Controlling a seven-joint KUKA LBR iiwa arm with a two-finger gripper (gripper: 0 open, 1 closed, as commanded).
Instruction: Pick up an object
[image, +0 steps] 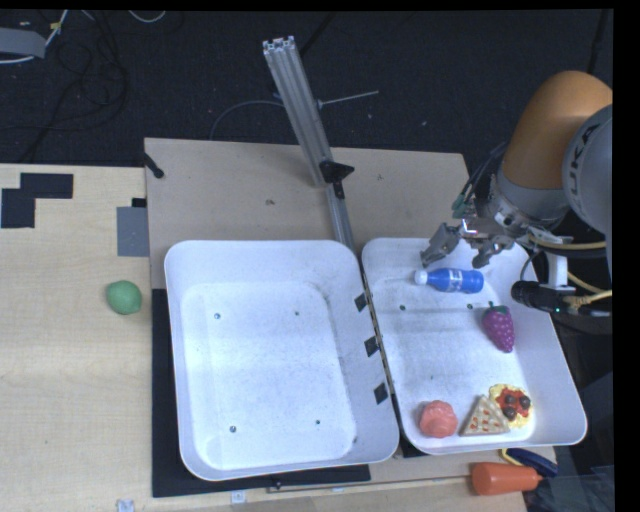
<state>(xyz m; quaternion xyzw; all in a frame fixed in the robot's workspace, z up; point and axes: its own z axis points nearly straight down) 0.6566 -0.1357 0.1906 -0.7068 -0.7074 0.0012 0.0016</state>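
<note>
Right now the tool (463, 243) hovers with fingers spread just above the blue bottle (452, 280), which lies on its side near the right bin's (560, 425) far edge, long axis running left to right.

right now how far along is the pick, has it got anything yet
Nothing is picked yet. The gripper hangs open just above the blue bottle, which lies on its side in the right bin, so the approach looks done. Closing on the bottle and lifting it are left. The purple grapes lie nearby, untouched.
</note>
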